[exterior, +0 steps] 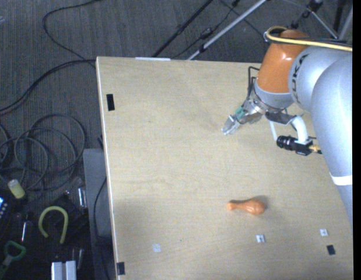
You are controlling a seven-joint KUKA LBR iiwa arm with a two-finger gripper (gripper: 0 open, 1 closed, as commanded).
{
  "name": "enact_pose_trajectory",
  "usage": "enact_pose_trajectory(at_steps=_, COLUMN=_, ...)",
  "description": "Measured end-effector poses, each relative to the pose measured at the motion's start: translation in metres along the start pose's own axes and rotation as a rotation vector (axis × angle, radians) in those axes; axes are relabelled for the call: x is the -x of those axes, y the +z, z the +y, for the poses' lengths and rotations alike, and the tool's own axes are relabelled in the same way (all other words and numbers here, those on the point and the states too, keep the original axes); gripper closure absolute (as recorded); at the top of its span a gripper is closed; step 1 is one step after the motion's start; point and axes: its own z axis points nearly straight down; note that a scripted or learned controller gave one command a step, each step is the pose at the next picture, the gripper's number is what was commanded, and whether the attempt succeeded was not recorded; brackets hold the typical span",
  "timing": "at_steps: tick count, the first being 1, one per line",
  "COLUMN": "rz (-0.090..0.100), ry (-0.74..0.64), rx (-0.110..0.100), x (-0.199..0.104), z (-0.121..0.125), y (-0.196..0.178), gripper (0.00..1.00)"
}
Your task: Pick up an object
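An orange, pear-shaped object [248, 206] lies on its side on the tan board [168, 156], toward the front right. My gripper [229, 127] hangs over the middle-right of the board, pointing down and to the left. It is well behind the orange object and apart from it, with nothing seen in it. The grey arm with its orange band [282, 63] comes in from the right.
Small black and white markers [260, 238] sit near the board's front right, and a black one [110, 102] near its left edge. Cables, a yellow hook [52, 220] and tripod legs [244, 10] lie on the dark floor left of and behind the board.
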Motion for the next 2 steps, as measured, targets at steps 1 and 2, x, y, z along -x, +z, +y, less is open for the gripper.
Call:
enact_pose_trajectory(at_steps=1, rz=0.0, ry=0.0, rx=0.0, x=0.0, z=-0.0001, y=0.0001, gripper=0.0)
enact_pose_trajectory(at_steps=2, rz=0.001, ry=0.0, rx=0.002, x=-0.0008, z=0.0006, y=-0.0089, gripper=1.0)
